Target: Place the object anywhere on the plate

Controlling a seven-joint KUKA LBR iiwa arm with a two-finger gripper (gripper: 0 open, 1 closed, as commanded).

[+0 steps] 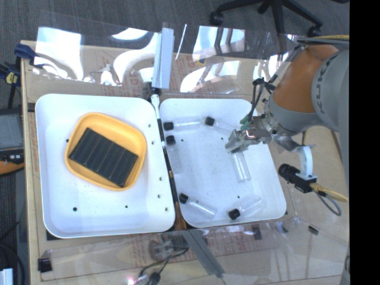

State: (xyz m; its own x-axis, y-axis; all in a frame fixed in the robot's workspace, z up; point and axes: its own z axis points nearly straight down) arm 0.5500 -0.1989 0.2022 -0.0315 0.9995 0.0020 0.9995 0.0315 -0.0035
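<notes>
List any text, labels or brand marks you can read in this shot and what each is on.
"KU": big pale letters on the grey arm at the right edge, cut off there.
Dark slab on the yellow plate: ribbed, no print seen.
Clear vials in the right bin near the claw: no labels legible.

On my arm [323, 85], dark letters run along the grey casing beside the orange band, cut off at the edge; I cannot read them. Nothing else carries readable text.
</notes>
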